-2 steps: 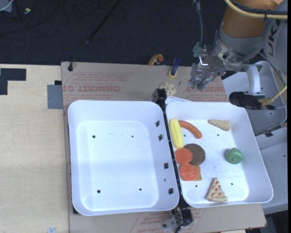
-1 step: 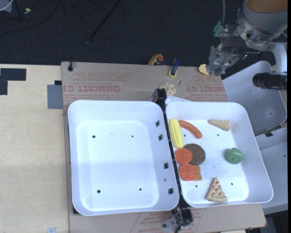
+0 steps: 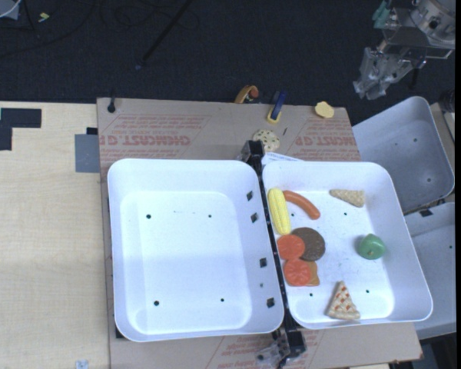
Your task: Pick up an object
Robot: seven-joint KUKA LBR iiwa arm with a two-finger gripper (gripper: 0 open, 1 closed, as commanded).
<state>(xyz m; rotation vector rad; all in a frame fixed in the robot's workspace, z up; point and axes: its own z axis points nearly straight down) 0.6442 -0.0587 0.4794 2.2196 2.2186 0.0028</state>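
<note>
The left bin (image 3: 184,244) offers me nothing to take; my candidates lie in the right bin (image 3: 396,206). Against its left wall lies the corn cob (image 3: 277,210), touching the sausage (image 3: 301,204); both look like light, stiff, slick plastic, best pinched across their narrow width. The flat tomato slices (image 3: 292,254) would be hard to get under. The green ball (image 3: 371,246), alone at the right, may roll. My gripper (image 3: 380,74) hangs far right, above the bench; its opening I cannot tell.

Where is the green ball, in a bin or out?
In: the green ball lies inside the right bin, near its right wall.
</note>
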